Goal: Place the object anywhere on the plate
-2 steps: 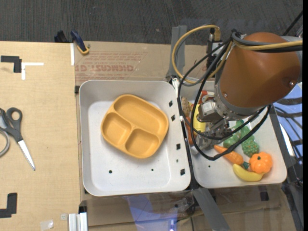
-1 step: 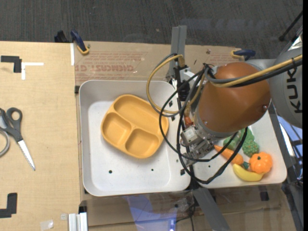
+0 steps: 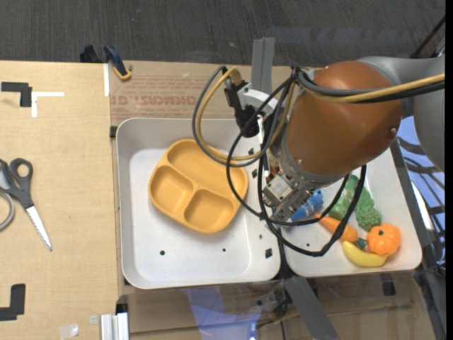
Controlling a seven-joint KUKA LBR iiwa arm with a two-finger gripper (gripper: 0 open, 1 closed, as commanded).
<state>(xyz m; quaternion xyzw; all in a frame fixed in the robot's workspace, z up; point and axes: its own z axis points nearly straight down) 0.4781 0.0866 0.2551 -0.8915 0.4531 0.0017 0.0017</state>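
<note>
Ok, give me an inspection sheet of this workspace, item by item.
Surface: two white bins side by side, left bin, right bin, on a bench.
Job's things: yellow divided plate in the left bin, nothing on it; toy carrot, orange, banana, green vegetable and a blue item in the right bin.
Clutter: scissors on the cardboard at left.
Grippers: hidden under the arm's orange band.
Cables: black and yellow cables loop over the bins.
Surroundings: dark floor.
</note>
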